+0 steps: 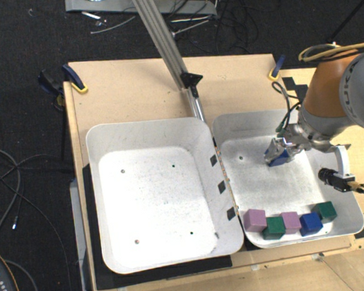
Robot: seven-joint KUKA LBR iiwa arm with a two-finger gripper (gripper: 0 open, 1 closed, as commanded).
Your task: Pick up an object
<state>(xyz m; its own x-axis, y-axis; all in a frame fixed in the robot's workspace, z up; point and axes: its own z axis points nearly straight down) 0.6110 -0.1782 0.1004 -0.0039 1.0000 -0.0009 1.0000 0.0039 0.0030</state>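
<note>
My gripper [276, 154] hangs over the middle of the right bin [250, 124], reaching in from the right. A small blue block [279, 158] shows between its grey fingers, and the gripper is shut on it. Along the bin's near edge lies a row of several blocks: a purple block [255, 219], a dark green block [274, 227], a pink-purple block [290, 221], a second blue block [310, 223] and another green block [327, 211].
The left bin [103, 180] sits beside the right one, their rims meeting at the centre. A slanted metal pole [163, 39] comes down from the back to the bins' shared far corner. Clamps [75, 78] grip the bench's back corners.
</note>
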